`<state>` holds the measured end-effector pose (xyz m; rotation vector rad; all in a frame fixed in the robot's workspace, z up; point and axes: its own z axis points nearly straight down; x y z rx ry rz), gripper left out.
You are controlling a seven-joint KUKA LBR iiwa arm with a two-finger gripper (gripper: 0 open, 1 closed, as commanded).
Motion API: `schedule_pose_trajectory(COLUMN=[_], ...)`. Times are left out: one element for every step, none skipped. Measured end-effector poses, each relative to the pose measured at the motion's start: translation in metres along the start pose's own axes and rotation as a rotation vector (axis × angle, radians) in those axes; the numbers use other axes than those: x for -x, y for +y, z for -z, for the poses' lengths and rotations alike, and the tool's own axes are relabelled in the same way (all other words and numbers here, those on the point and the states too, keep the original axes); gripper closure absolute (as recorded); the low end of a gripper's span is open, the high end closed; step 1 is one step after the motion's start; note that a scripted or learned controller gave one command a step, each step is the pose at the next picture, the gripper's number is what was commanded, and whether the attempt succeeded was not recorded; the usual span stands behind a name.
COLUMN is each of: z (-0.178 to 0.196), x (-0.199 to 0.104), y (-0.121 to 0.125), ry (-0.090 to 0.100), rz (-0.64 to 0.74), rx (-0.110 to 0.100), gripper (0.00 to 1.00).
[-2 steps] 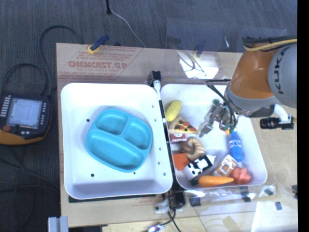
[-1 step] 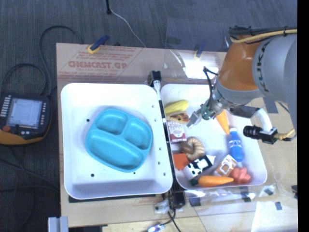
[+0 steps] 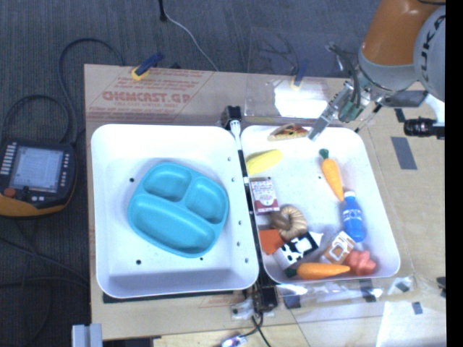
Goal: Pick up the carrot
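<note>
The carrot point(image 3: 333, 177) is orange with a dark green top. It lies lengthwise in the upper right part of the right bin point(image 3: 376, 186), its green end pointing to the far rim. My gripper point(image 3: 320, 129) hangs over the bin's far edge, a little above and to the left of the carrot's green end, and is not touching the carrot. Nothing shows in its grasp. The arm's orange band point(image 3: 394, 20) is at the top right.
The right bin also holds a pizza slice point(image 3: 289, 130), a yellow banana point(image 3: 262, 160), a red box point(image 3: 263, 194), a brown donut point(image 3: 290, 220), a blue bottle point(image 3: 353, 220) just below the carrot, and an orange vegetable point(image 3: 322, 270). A blue divided plate point(image 3: 179, 207) lies in the left bin point(image 3: 108, 194).
</note>
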<state>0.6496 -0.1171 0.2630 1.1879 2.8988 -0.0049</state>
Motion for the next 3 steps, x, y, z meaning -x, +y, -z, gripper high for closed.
schedule_pose_trajectory(z=[-0.002,-0.161,-0.149], x=[-0.001,0.032,0.032], y=[0.001,-0.069,-0.066], ry=[0.004,-0.005,-0.008], rz=[0.002,-0.14,-0.137], rx=[-0.002,0.002,0.004], gripper=[0.0,0.0,1.0])
